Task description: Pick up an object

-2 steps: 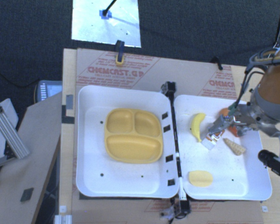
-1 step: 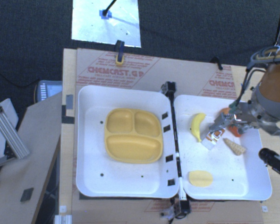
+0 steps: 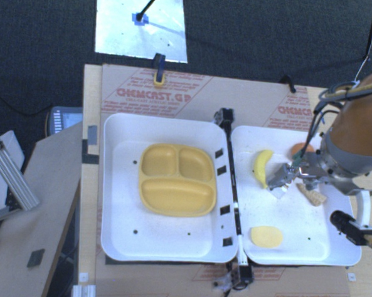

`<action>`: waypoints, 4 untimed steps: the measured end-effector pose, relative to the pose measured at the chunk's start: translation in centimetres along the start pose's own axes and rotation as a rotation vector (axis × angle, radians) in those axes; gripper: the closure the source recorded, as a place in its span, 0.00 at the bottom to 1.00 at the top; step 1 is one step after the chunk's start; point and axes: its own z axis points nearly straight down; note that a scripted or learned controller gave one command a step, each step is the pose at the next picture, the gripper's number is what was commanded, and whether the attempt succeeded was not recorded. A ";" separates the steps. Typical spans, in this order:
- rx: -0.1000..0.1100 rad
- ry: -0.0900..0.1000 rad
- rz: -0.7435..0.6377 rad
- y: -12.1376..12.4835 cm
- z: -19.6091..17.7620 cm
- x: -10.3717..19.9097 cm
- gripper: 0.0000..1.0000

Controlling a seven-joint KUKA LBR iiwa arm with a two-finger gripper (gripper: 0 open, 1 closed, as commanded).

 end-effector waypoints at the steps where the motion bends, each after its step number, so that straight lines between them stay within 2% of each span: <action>1: 0.000 0.000 0.001 -0.6 4.7 0.7 0.00; 2: 0.003 0.000 0.001 -0.9 10.0 -0.3 0.00; 3: -0.004 -0.001 0.000 -0.7 8.7 -0.3 1.00; 4: -0.007 -0.001 -0.002 -1.5 3.7 -0.4 1.00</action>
